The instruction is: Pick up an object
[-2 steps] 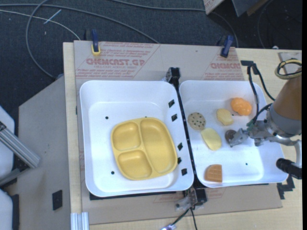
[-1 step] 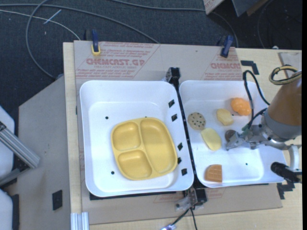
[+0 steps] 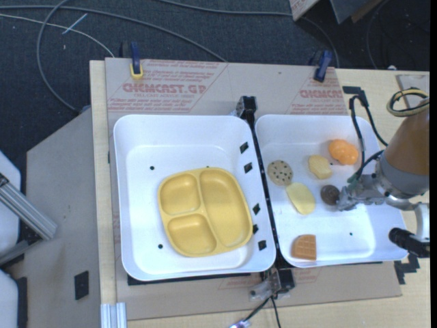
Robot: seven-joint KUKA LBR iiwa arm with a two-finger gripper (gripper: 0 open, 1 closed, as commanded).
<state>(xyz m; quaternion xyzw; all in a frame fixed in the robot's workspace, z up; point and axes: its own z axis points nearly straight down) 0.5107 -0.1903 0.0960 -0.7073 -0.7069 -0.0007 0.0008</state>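
While the tabletop (image 3: pixel 102 183) carries two white bins side by side, the left bin (image 3: pixel 136 183) holds a yellow divided plate (image 3: pixel 203 211) at its centre. The right bin (image 3: pixel 355 241) holds small food items: an orange ball (image 3: pixel 343 152) at two o'clock, a pale yellow oval piece (image 3: pixel 300 199) at its centre, a tan wedge (image 3: pixel 305 247) at six o'clock, a pale lump (image 3: pixel 319 166) and a speckled cookie (image 3: pixel 279 173) toward ten o'clock, and a dark round piece (image 3: pixel 330 194) just beside the gripper (image 3: pixel 349 198), which reaches in from three o'clock. Whether the jaws are apart or closed, I cannot tell.
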